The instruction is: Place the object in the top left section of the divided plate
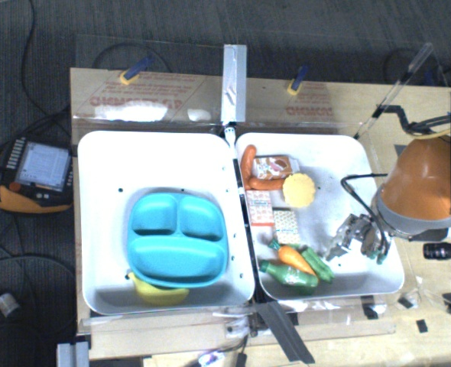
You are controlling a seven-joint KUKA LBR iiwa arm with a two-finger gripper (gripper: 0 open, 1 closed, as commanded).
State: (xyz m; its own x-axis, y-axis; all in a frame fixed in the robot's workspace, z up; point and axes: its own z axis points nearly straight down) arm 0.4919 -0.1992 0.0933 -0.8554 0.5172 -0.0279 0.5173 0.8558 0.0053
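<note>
Looks like we're at the picking step: hand, grip unclear, sits in the right bin near the orange plastic carrot, which needs grabbing before the blue divided plate.

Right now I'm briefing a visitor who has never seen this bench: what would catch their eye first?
The bright blue divided plate in the left bin, sitting on something yellow. Next, the toy food along the right bin's left side: a sausage, a yellow round piece and a carrot. The gripper hangs beside them.
</note>
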